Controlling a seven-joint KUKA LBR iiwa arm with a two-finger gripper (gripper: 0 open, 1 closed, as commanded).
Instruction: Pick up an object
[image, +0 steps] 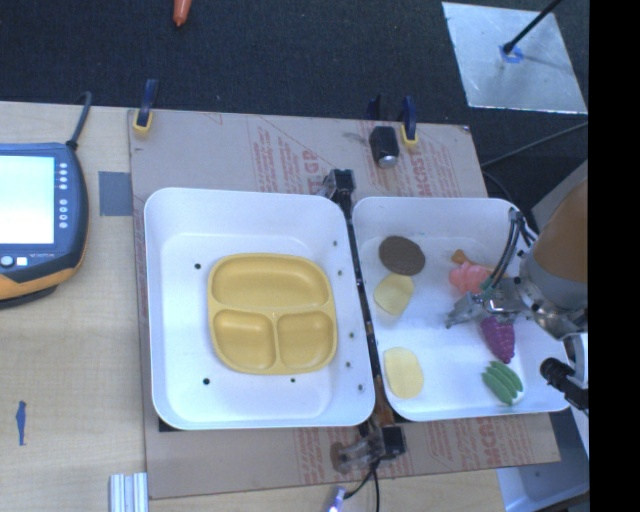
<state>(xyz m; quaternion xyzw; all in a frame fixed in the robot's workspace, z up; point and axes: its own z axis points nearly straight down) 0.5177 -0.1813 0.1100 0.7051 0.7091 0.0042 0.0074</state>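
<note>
Place: robotics lab bench
Signs: teach pendant (35, 220) far left of the fingers — clamped cardboard (300, 150) under white bins (170, 300)

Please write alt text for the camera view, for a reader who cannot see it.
The arm's pincer hangs low in the right bin, beside a purple toy and a pink toy. A brown disc, two pale yellow pieces and a green toy also lie there. The left bin holds a yellow divided tray.
</note>
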